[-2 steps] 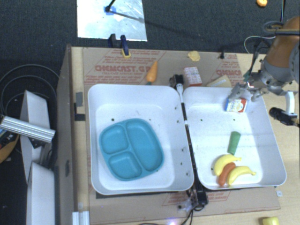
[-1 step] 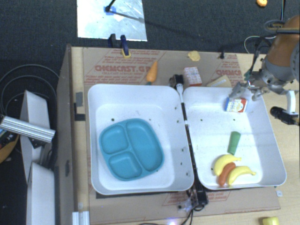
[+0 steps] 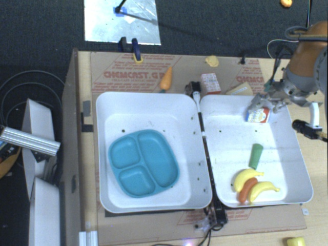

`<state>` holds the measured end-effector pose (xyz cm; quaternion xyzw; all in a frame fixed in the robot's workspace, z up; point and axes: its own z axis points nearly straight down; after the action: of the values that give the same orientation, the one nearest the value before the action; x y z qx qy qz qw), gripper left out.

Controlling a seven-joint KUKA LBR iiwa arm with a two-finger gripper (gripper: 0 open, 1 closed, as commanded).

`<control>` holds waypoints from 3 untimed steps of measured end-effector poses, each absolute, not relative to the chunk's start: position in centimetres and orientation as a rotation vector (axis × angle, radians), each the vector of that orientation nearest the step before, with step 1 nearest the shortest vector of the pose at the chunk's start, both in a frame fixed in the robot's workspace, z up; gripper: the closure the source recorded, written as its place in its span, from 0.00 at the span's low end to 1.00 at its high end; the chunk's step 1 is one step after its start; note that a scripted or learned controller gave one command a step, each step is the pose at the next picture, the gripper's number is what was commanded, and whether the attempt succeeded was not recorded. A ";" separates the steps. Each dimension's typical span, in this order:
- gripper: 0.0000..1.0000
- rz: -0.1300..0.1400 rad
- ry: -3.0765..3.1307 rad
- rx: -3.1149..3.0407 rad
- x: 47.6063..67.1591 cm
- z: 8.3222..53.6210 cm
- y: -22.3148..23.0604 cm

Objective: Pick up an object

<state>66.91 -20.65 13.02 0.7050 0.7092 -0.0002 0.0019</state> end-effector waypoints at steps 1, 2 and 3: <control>0.00 0.000 2.224 2.212 66.9 13.6 -20.7; 0.00 0.000 2.224 2.212 66.9 13.5 -20.7; 0.00 -0.001 2.227 2.213 66.9 8.9 -20.6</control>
<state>66.92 -20.63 8.87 0.7049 0.7093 -0.0002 0.0012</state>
